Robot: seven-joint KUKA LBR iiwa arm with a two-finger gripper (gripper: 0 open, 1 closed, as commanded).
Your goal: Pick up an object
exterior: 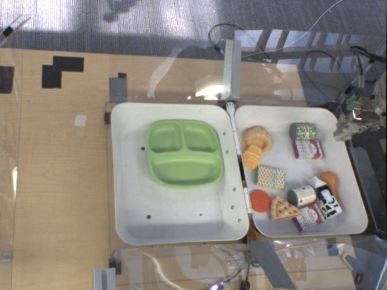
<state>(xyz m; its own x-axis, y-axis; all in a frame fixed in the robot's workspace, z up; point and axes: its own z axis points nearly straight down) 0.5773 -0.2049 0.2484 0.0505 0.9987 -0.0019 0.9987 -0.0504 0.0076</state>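
The hand (357,116) sits at the right bin's (347,222) far right edge; it is too blurred to tell how it is set. Nearest it, in the bin's upper right, lies a small green-topped carton (305,139), apart from the hand, to its left. It looks light and stiff; grip across its short flat sides. The green plastic divided plate (184,153) occupies the left bin (130,222).

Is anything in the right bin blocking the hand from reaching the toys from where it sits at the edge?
Nothing visible does. The hand sits at the right bin's upper right corner, and the green-topped carton lies nearest, apart from the other toys, with bare bin floor between them.
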